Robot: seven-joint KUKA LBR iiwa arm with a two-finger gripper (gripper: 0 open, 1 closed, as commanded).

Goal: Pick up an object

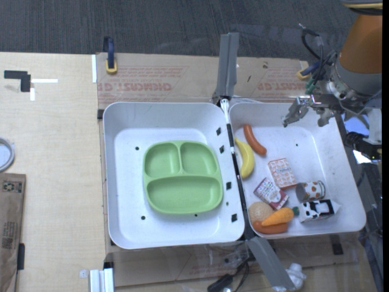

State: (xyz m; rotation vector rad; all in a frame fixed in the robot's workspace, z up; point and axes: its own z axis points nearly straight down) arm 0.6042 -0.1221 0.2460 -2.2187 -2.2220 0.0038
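The left bin (115, 181) is taken up by a green divided plate (182, 177). The right bin (331, 145) is where the small stuff is found: banana (245, 157) and hot dog (254, 140) toward 10 o'clock, two snack packets (282, 173) mid-bin, carrot (278, 218), can (310, 190) and cow-print carton (317, 210) along 6 o'clock. The gripper (302, 109) is parked over the 12 o'clock rim, jaws slightly spread, nothing held.

A green divided plate (182, 177) lies in the left white bin (115, 163), a yellow-handled clamp (109, 56) grips the cardboard sheet (164, 78) behind, and a tape roll (3, 155) sits far left.
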